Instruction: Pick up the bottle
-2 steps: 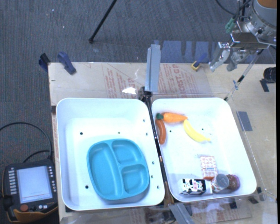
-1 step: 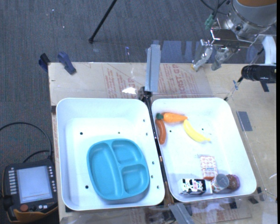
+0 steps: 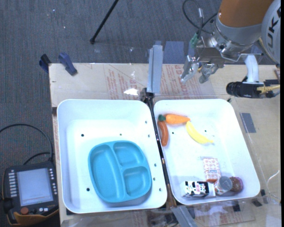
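Note:
The bottle (image 3: 223,185) lies in the near right corner of the right bin (image 3: 236,126); it is small, with a grey cap end, a red label and a dark body. My gripper (image 3: 195,74) hangs high above the bench beyond the right bin's far rim, well away from the bottle. Its two fingers (image 3: 185,73) are spread apart with nothing between them.
The right bin also holds a carrot (image 3: 176,119), a sausage (image 3: 164,133), a banana (image 3: 197,133), a small patterned packet (image 3: 211,167) and a black-and-white carton (image 3: 197,188) beside the bottle. A blue divided plate (image 3: 119,171) sits in the left bin (image 3: 71,126).

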Available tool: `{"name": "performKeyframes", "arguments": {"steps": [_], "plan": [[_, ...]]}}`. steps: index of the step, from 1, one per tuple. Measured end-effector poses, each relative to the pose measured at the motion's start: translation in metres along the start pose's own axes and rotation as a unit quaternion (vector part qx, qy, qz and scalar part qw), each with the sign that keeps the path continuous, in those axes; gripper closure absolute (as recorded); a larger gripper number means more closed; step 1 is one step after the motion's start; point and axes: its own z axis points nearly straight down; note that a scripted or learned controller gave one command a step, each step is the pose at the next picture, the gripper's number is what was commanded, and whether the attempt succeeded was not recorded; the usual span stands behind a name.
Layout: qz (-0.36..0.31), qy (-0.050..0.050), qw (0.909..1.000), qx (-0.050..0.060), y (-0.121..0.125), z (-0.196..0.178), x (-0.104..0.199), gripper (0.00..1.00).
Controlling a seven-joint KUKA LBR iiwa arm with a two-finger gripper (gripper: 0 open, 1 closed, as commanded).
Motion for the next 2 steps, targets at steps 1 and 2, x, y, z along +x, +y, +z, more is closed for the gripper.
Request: {"name": "performKeyframes", "arguments": {"steps": [1,2], "plan": [[0.083,0.000,0.9965,0.000,0.000,-0.058,0.099,1.00],[0.258,-0.001,0.9661,0.000,0.000,-0.058,0.145,1.00]]}}
